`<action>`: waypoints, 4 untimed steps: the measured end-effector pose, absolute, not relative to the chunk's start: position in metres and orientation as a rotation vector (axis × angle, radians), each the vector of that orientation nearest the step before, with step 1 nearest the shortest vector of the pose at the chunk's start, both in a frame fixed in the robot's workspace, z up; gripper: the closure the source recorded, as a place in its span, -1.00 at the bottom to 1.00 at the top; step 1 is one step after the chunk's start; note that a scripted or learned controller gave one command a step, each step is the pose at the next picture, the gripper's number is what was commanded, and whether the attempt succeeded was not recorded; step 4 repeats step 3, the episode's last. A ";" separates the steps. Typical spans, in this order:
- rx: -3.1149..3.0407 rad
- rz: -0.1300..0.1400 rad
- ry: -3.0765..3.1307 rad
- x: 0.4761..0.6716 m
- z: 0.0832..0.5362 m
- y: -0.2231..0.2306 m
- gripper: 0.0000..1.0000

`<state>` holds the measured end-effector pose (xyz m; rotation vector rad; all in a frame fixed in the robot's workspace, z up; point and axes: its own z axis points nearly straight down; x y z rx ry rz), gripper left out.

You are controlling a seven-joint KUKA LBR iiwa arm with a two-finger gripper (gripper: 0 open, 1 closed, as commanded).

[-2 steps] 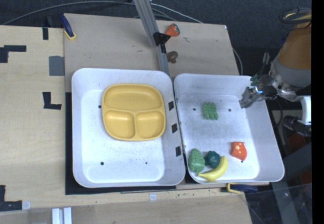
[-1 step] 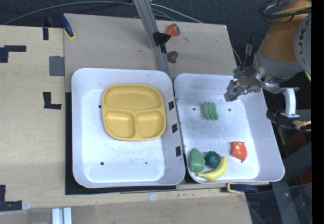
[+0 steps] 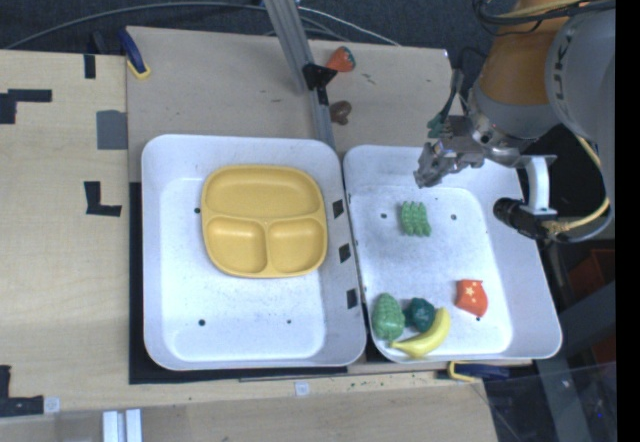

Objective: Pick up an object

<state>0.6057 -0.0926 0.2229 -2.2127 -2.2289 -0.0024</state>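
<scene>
The right bin [image 3: 520,260] holds several toy foods. A light green bumpy piece [image 3: 414,219] lies near its middle top. A red strawberry-like piece [image 3: 472,297] sits at the lower right. A green vegetable [image 3: 388,315], a dark green round piece [image 3: 420,314] and a yellow banana [image 3: 427,337] crowd the front left corner. My gripper [image 3: 432,172] hangs over the bin's far edge, just above and right of the light green piece, with nothing seen between its fingers.
The left bin [image 3: 170,230] holds a yellow divided plate [image 3: 265,220]. A grey pole [image 3: 285,15] slants down to the seam between the bins. A small red-orange object [image 3: 342,58] and a brown one [image 3: 340,112] lie on the bench behind the bins.
</scene>
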 end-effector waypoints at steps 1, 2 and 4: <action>-2.213 -0.002 -2.228 0.618 0.230 -0.047 1.00; -2.212 -0.002 -2.229 0.631 0.236 0.003 1.00; -2.215 0.001 -2.228 0.640 0.236 0.054 1.00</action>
